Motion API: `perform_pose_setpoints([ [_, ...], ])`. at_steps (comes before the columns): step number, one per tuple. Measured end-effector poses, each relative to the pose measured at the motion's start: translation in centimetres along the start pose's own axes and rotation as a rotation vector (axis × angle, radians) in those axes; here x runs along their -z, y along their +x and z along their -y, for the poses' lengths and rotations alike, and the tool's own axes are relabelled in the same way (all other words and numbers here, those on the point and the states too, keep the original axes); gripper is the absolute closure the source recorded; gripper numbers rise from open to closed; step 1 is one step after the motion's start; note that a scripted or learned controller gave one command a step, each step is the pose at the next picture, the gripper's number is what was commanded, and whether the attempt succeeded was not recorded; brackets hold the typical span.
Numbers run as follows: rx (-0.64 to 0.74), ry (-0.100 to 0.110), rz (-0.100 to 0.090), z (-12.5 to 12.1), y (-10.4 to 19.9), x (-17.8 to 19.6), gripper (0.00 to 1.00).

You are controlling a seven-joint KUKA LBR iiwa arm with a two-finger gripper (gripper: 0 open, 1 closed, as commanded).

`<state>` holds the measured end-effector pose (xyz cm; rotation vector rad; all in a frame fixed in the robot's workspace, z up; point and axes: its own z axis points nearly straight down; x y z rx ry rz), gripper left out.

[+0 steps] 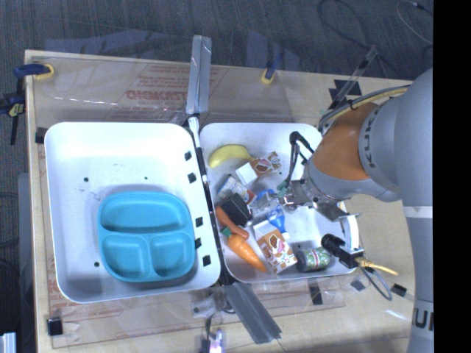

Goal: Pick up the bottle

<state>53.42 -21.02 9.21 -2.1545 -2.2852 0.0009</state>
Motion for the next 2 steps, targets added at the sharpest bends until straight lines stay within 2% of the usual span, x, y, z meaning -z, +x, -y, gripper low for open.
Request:
perform_pose_setpoints([
  [1, 0.004, 0.001, 0.0, 0.0, 0.0, 0.9, 1.0],
  [2, 0.197, -0.001, 0.001, -1.9, 6.5, 13.3, 1.0],
])
